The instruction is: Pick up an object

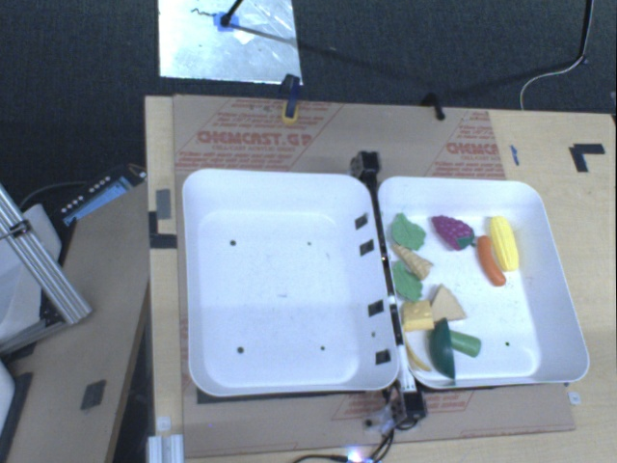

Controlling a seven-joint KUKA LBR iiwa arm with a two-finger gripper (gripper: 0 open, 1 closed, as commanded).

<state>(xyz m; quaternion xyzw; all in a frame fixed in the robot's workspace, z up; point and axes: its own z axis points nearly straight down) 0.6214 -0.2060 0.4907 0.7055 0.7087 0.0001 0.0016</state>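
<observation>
The right bin (549,287) holds several toy foods. A purple grape bunch (450,230) lies near its top, with a yellow corn cob (503,242) and an orange carrot (491,260) to its right. Along the bin's left side are a green leafy piece (407,231), a tan cone-shaped piece (415,259), a second green piece (406,281), a yellow cheese block (416,314), a tan wedge (446,304) and a dark green cucumber-like piece (443,348) with a lighter green piece (465,343) beside it.
The left bin (280,278) sits beside the right one, joined by black clips (371,249) along the shared edge. Both rest on a cardboard sheet (251,138). A silver frame (39,268) stands at the far left. A yellow and blue clamp (289,99) sits at the bench's back edge.
</observation>
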